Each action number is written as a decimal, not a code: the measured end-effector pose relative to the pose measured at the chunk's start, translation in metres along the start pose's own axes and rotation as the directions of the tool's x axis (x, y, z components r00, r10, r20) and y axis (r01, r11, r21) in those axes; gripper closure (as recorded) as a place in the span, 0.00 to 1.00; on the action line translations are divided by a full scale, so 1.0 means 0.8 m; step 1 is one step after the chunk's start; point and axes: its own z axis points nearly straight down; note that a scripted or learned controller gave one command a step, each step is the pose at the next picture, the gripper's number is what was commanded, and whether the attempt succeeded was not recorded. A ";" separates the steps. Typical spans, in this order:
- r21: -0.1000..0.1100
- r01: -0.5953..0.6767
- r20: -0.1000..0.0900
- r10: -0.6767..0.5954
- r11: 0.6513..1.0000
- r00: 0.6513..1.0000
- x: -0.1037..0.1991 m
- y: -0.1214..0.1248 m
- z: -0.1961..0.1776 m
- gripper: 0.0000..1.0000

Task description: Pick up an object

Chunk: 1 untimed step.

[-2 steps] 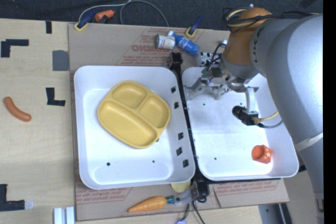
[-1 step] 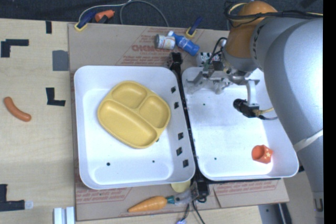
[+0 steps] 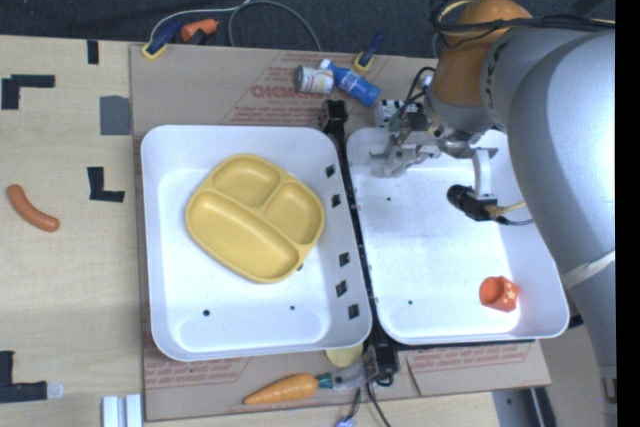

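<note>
A small orange object (image 3: 498, 293) lies in the right bin (image 3: 450, 325), near its front right corner. A yellow divided plate (image 3: 256, 215) sits in the left bin (image 3: 170, 315). My gripper (image 3: 397, 153) hangs over the far left part of the right bin, close to its back rim, well away from the orange object. The grey arm with its orange band (image 3: 470, 65) comes in from the right and covers the bin's right side.
A carrot (image 3: 283, 389) lies on the bench in front of the bins. A sausage-shaped toy (image 3: 33, 208) rests far left. A blue and white bottle (image 3: 338, 80) and clamps (image 3: 180, 33) sit behind the bins. A black cable piece (image 3: 473, 201) hangs over the right bin.
</note>
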 end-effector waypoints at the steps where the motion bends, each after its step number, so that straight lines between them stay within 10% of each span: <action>1: 0.001 0.000 0.001 0.000 1.000 1.000 0.000 0.000 0.001 0.00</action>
